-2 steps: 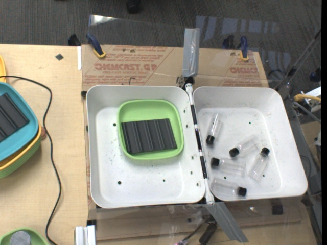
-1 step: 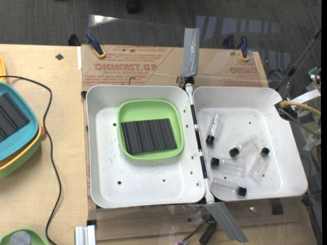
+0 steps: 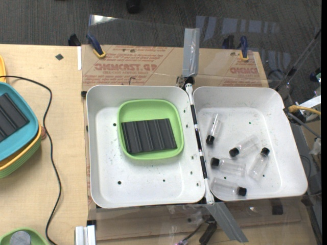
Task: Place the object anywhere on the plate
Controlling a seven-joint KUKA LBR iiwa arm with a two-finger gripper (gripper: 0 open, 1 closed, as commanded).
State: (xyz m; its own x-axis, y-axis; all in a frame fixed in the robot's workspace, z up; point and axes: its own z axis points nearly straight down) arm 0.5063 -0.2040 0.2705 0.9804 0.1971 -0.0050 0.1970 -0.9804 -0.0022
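Clear plastic vials with black caps lie loose in the right bin [image 3: 286, 137], five of them, none on the plate yet. Nearest the divider: vial [image 3: 212, 128], long axis close to vertical in the camera view, cap toward the near edge, leaning slightly left. Second vial [image 3: 244, 147] lies on a diagonal, cap at lower left. Third vial [image 3: 259, 162] stands steeper, cap at the far end. Fourth vial [image 3: 227, 165] runs roughly left-right, cap on the left. Fifth vial [image 3: 227, 188] sits near the front wall, cap on the right. All apart from one another, the middle three close.

Green plate [image 3: 173, 116] sits in the left bin [image 3: 102, 177], carrying a dark ribbed insert [image 3: 148, 136].

Step judged: pick not started; arm and jaws are outside the frame, so jaw state unknown. Next move likely calls for reaching into the right bin, closing across a vial's short axis, then carrying over the divider to the plate.
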